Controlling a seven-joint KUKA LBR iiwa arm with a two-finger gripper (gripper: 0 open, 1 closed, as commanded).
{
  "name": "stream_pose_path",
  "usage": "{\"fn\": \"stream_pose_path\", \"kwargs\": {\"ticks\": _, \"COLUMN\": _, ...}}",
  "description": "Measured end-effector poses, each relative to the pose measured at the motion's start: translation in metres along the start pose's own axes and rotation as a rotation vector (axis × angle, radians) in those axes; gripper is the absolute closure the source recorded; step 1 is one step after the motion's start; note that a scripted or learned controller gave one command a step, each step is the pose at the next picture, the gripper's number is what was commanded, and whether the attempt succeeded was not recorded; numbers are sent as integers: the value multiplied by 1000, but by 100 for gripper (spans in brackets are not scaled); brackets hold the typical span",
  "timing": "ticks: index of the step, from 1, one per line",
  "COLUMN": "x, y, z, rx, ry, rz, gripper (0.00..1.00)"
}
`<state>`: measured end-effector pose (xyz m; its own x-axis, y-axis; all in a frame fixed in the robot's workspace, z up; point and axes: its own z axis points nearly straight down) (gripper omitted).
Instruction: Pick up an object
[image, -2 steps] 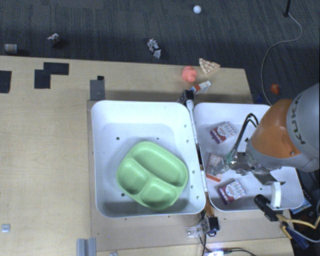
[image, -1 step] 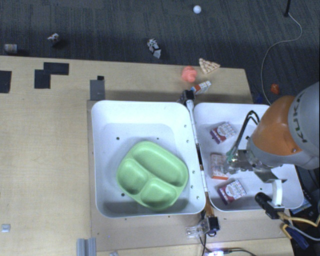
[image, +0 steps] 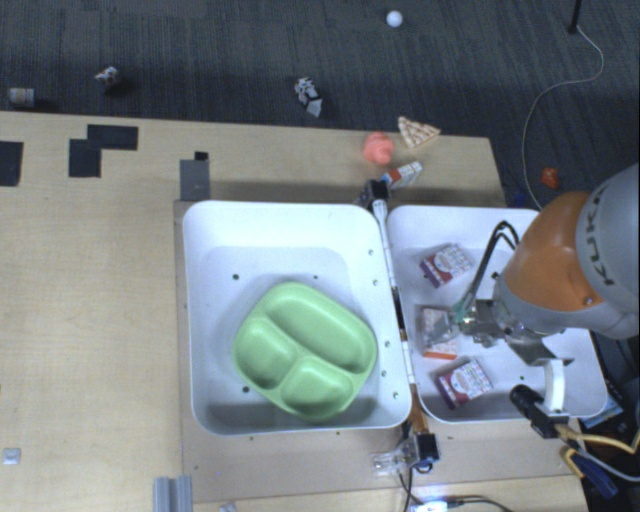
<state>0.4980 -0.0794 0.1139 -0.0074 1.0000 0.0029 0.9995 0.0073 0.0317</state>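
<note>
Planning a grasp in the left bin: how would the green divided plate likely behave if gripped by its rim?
The pale green three-compartment plastic plate looks moulded and rigid, so probably stiff and light. Its glossy surface may be slippery. It appears to lie tilted in the left white bin, so it might rock or slide when nudged.

**No legible text on the bench**

You will find nothing here that can be read with confidence. The arm (image: 590, 255) carries dark lettering on its grey casing at the right edge, just beyond the orange band, but the strokes are cut off by the frame and you cannot make out a word. The three small packets in the right bin (image: 590, 405), the upper packet (image: 446, 264), the middle packet (image: 436, 324) and the lower packet (image: 462, 382), show red and white printed faces, yet the print is too small and blurred to read. The green tray (image: 305, 348) bears no marking you can see.
</note>
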Motion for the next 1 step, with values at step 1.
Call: {"fn": "stream_pose_path", "kwargs": {"ticks": 1, "x": -4, "y": -8, "z": 26, "rx": 18, "ry": -3, "rz": 4, "gripper": 0}}
